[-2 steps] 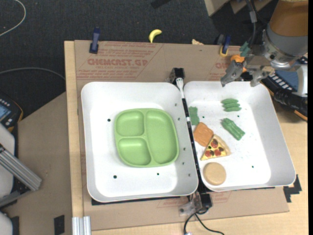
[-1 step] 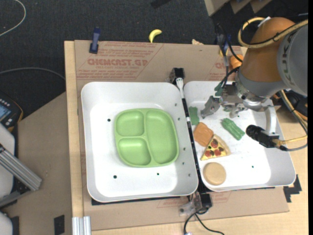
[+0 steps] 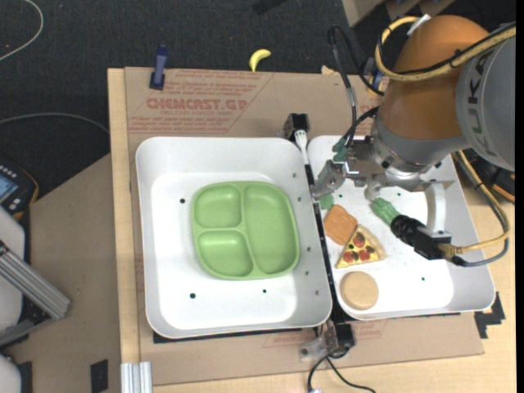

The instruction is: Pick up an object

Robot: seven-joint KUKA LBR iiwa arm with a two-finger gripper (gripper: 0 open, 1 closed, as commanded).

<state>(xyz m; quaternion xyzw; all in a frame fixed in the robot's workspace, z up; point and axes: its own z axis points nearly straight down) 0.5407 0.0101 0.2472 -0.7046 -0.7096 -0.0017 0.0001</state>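
My gripper point(image 3: 359, 183) hangs low over the back left part of the right bin point(image 3: 467, 285), under the grey and orange wrist. A green object point(image 3: 382, 211) lies just right of it, partly hidden by the gripper body. A small green bit point(image 3: 326, 201) shows by the bin's left wall. In front of the gripper lie an orange toy pastry point(image 3: 339, 222), a pizza slice point(image 3: 360, 249) and a round tan biscuit point(image 3: 359, 290), all apart from the gripper. I see nothing held.
The left bin point(image 3: 151, 219) holds a green divided plate point(image 3: 246, 228). A blue clip point(image 3: 159, 66) and a small yellow piece point(image 3: 259, 57) lie on the cardboard behind the bins. A black clamp point(image 3: 296, 126) sits where the bins meet at the back.
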